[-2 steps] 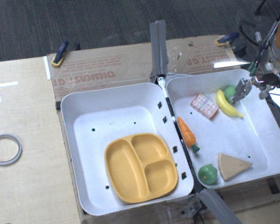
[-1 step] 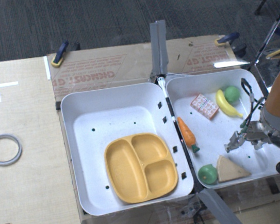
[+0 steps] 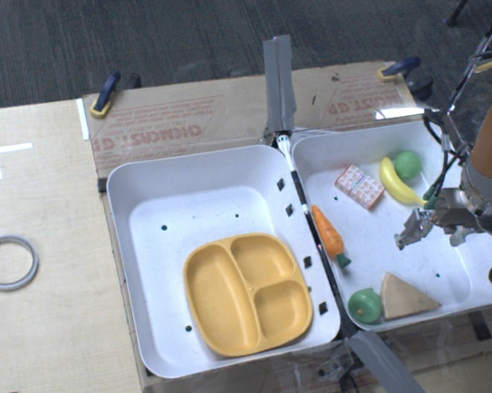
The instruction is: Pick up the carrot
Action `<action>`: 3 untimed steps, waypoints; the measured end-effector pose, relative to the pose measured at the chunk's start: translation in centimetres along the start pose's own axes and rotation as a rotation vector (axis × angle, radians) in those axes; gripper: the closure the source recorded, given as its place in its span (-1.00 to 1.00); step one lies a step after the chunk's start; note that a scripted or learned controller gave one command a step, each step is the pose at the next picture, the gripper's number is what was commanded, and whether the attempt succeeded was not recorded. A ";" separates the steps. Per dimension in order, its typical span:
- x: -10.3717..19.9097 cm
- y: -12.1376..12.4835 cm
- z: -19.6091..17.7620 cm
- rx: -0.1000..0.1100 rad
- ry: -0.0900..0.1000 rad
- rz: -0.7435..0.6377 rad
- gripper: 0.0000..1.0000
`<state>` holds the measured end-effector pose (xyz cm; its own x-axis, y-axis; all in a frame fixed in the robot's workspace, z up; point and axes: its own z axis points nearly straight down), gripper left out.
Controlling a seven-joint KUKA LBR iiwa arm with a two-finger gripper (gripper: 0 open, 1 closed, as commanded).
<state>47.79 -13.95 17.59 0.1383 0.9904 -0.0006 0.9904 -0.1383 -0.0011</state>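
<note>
Pale worktop (image 3: 57,338) carries two white bins; the carrot (image 3: 327,230) lies at nine o'clock in the right bin (image 3: 453,297), hard against its wall. Jaws' state cannot be told; a slip against that wall is judged likely.

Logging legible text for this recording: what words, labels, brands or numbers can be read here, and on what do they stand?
"CHEMCAT'S" (uncertain), red print seen upside down on the cardboard sheet behind the left bin.
More red print on the same cardboard behind the right bin: too blurred to read.
Small patterned box in the right bin: markings too small to read.
No readable text on the carrot, yellow plate or gripper.
</note>
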 end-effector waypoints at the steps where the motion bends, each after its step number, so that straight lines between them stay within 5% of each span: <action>1: 3.1 7.6 -22.5 0.000 -0.002 0.001 -1.00; 2: 10.7 -0.1 -22.0 0.001 -0.002 0.000 -1.00; 3: 17.2 -2.5 -8.3 0.003 -0.002 0.022 -1.00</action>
<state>47.75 3.45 25.85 0.1604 0.9871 -0.0022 0.9870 -0.1604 -0.0041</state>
